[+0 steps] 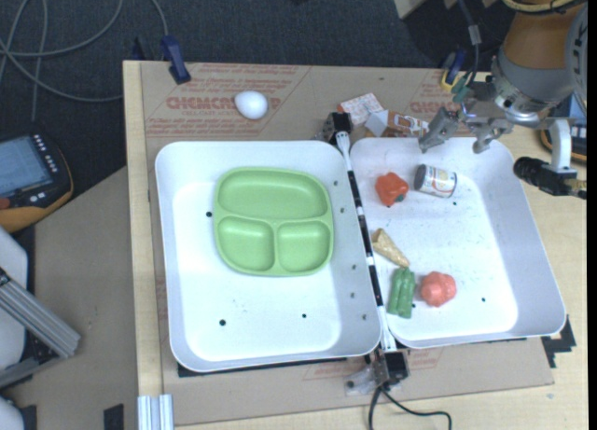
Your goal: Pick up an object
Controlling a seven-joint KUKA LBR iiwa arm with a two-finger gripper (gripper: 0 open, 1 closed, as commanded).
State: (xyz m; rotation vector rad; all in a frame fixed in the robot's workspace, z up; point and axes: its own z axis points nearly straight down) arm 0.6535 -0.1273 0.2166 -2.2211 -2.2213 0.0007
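Note:
My gripper (457,138) hangs over the far edge of the right bin (522,232), its two fingers spread open with nothing between them. Just below it a small jar with a black lid (435,180) lies on its side. To the jar's left sits a red pepper-like piece (392,187). Nearer the front of the same bin are a tan wedge (391,249), a green piece (402,291) and a red round fruit (437,288).
In the left bin (187,298) lies a green three-part plate (274,221). A white egg-like ball (250,104) and some small packets (373,113) sit on the board behind the bins. A clamped divider (362,232) runs between the bins.

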